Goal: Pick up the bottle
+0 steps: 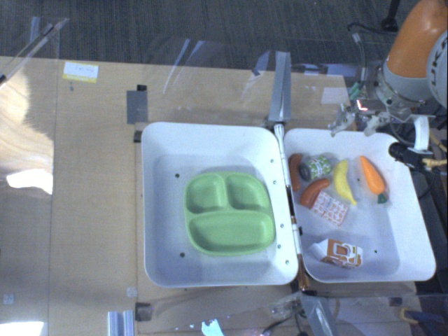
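One gripper [357, 114], grip state unclear, hangs beyond the right bin [406, 257]; lower squarely over the bottle [316, 166], avoiding the banana [343, 181].

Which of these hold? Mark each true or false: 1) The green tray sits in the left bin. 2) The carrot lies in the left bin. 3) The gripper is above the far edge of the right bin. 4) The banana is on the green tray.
1) True: the green tray with its three compartments lies in the left bin.
2) False: the carrot lies in the right bin, near its far right side.
3) True: the gripper hangs over that bin's far edge, touching none of the items.
4) False: the banana lies in the right bin, beside the bottle.
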Tool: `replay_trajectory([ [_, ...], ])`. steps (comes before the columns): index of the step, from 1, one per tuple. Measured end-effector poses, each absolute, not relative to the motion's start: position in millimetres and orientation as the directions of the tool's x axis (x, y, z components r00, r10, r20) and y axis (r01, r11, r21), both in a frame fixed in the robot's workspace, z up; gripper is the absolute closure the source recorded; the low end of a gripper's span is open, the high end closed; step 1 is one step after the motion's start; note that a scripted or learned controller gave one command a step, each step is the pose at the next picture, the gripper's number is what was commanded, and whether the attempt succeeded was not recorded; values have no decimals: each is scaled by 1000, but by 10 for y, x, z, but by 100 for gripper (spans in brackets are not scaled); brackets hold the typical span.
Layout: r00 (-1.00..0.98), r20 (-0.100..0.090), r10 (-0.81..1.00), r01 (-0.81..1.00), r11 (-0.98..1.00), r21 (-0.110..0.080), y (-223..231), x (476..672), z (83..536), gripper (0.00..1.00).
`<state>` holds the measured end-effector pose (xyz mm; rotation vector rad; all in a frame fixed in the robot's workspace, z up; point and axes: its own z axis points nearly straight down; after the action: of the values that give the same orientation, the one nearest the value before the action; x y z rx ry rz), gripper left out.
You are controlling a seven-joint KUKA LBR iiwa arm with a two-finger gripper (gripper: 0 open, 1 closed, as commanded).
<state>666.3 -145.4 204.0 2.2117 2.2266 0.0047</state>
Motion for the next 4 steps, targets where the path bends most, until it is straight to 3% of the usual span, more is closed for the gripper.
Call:
replay_trajectory([
  [1, -297, -5, 955, 955, 298, 8, -2054, 6259, 869, 0],
  [2, -299, -9, 954, 954, 299, 16, -2050, 6286, 997, 100],
  [3, -186, -4, 982, 982, 187, 10, -1438, 6534, 2317, 100],
  [4, -194, -2, 981, 981, 194, 5, -734, 6702, 2077, 100],
])
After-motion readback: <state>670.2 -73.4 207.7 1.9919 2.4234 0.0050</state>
